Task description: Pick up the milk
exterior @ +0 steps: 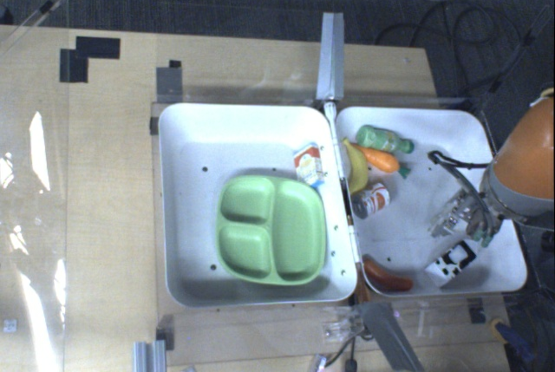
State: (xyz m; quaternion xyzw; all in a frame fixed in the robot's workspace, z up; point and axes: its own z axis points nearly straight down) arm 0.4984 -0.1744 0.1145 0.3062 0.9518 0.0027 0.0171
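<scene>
The milk (309,164), a small white carton with red and blue printing, lay tilted in the left bin (186,205), close against the right wall and just above the upper right corner of a green divided plate (271,229) that took up the middle of that bin. The printing on the carton was too small to read. The wall between the two bins stood between the milk and the arm (529,158), which reached in from the right over the right bin (486,275). In the right bin, a yellow banana (355,168) lay against the dividing wall, an orange carrot (381,159) rested across it, and a green bottle (384,139) lay on its side just above the carrot. A small red and white can (371,200) lay below the banana, its label illegible. A reddish sausage (387,276) rested near the bottom edge of that bin. The gripper (464,218) hung over the right part of the right bin, well apart from the milk, with a dark cable looping above it. Its state could not be told from the blurred metal parts, and nothing showed held in it. A black and white patterned tag (453,260) lay just below it on the bin floor. Both bins sat on the pale wooden counter (95,214).
</scene>
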